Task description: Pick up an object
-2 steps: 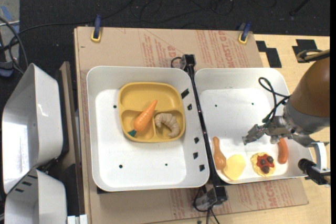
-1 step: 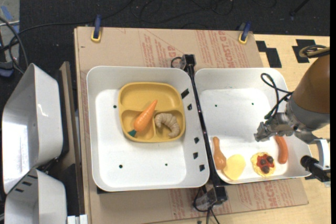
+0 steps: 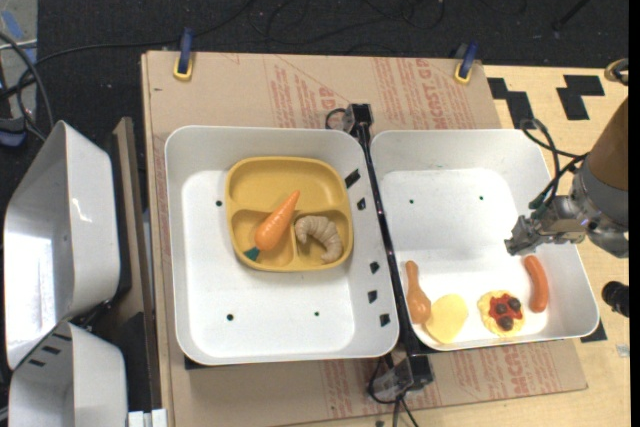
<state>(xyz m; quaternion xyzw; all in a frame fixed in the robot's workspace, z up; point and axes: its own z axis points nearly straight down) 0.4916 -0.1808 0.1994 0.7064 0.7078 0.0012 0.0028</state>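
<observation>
From my overhead feed I see the gripper (image 3: 524,241) hanging over the right side of the right bin (image 3: 450,160), the arm (image 3: 608,177) coming in from the right edge. At this angle I cannot tell whether it is parted or closed, and I see nothing in it.

Just below the gripper, a toy sausage (image 3: 537,282) lies on the bin floor near the right wall, close to the gripper but apart from it. Along the front of the same bin sit a small toy pizza (image 3: 502,310) with dark and red toppings, a pale yellow round piece (image 3: 448,315), and an orange drumstick-like piece (image 3: 414,290) by the left wall, touching the yellow round.

In the left bin (image 3: 195,215) a yellow divided plate (image 3: 285,178) holds a toy carrot (image 3: 276,221) lying aslant across the divider and a tan curled shrimp-like piece (image 3: 320,235) in the lower right compartment.

Both bins rest on a cardboard sheet (image 3: 300,85).
</observation>
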